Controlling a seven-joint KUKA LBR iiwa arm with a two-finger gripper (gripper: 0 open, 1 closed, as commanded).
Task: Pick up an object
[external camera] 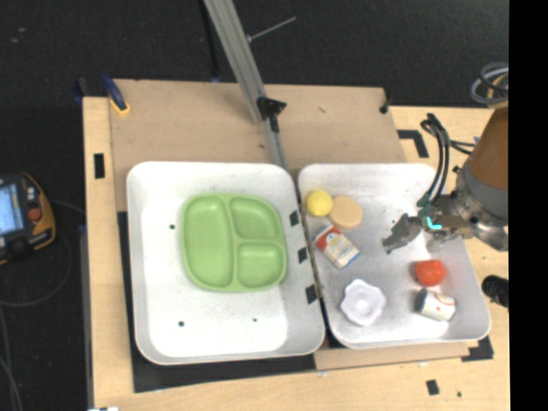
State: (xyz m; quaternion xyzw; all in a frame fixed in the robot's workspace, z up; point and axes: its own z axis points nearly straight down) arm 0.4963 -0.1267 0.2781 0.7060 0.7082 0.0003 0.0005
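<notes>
The right bin (377, 176) holds a yellow ball (319, 202), a tan round piece (346, 211), a small red-and-white carton (337, 247), a white cup-like piece (362, 302), a red object (430, 271) and a white piece with a red mark (433, 305). My gripper (402, 233) hangs over the middle right of this bin, its dark fingers pointing left and spread apart, with nothing between them. It sits up and left of the red object and right of the carton.
The left bin (154, 229) carries a green three-compartment tray (233, 241). A grey metal strut (244, 58) runs down from the top to the gap between the bins. Black cables (438, 148) loop near the arm at right.
</notes>
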